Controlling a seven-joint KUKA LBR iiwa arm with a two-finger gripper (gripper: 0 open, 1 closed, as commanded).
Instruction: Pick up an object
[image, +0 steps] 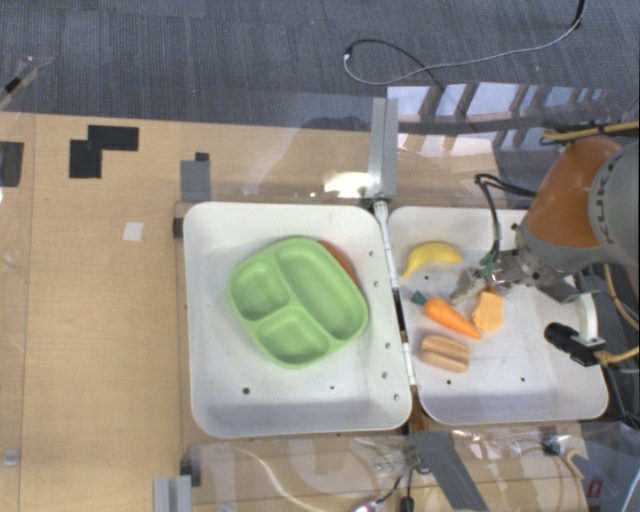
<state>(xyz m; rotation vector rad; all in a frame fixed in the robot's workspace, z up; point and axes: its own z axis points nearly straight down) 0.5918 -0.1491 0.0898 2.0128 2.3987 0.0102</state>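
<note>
Camera view from above the bench has the gripper (478, 287) low in the right bin (520, 390), reaching in from the right below the arm's orange band (565, 195). Its metal fingers are small and partly lost against the white floor, so I cannot tell whether they are spread or closed, and nothing can be made out between them. The fingertips sit just beside a yellow-orange cheese wedge (489, 312), which lies right under the wrist end, and near the carrot (450, 317), which lies at a slant with its green top pointing toward the divider between the bins. Whether the fingers touch either one cannot be told. Above the carrot, toward the far wall, lies a banana (431, 258), curved and apart from the gripper. Below the carrot rests a tan sausage-like roll (444, 352), close to the carrot's tip. A black cable (490, 210) loops up from the wrist. Across the divider, the left bin (230, 400) carries a green three-compartment plate (297, 300), with a reddish object (343, 258) peeking out behind its far right rim.
</note>
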